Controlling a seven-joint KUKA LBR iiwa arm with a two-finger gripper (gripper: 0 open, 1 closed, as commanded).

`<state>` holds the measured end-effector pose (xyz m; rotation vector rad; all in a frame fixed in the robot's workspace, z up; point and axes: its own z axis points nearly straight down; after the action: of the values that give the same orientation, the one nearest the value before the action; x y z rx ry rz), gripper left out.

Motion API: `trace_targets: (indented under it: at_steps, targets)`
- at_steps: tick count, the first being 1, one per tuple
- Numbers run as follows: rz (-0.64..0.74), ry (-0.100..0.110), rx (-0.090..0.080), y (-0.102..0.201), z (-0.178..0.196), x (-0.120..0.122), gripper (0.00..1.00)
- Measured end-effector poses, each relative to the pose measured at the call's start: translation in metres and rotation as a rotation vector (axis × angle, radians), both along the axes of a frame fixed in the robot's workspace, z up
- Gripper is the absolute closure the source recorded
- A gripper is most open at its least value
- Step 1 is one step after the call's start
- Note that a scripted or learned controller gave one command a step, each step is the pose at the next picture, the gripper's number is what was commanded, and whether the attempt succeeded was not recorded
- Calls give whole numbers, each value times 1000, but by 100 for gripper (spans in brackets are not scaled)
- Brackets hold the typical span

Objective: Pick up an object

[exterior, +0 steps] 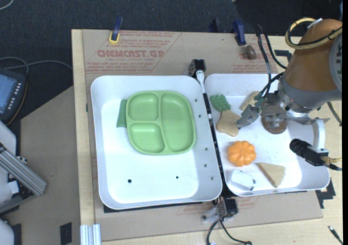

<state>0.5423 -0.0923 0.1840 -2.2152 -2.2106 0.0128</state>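
Observation:
The right bin (304, 181) holds several small objects. A tan bread-like chunk (228, 124) lies near its left wall, with a green leafy piece (219, 102) just behind it. An orange pumpkin-shaped toy (241, 152) sits in the middle, a tan wedge (272, 173) to its right and a white object (242, 178) at the front. My gripper (249, 115) hangs low over the bin, right beside the tan chunk's right edge. A brown round object (274, 125) shows under the wrist. A tan piece (250, 100) is partly hidden behind the gripper.
The left bin (109, 178) bears a green divided plate (161, 121) with a green flat thing (121, 113) tucked under its left edge. A black cylinder (305, 151) on the arm juts over the right bin's right side. Cables run along the back right.

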Motion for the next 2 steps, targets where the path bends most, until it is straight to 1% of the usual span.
trace_targets:
  at_steps: [1,2]
  targets:
    - [2,-12,-1,0,6,3,0]
    - [1,-6,-1,-9,-47,5,0]
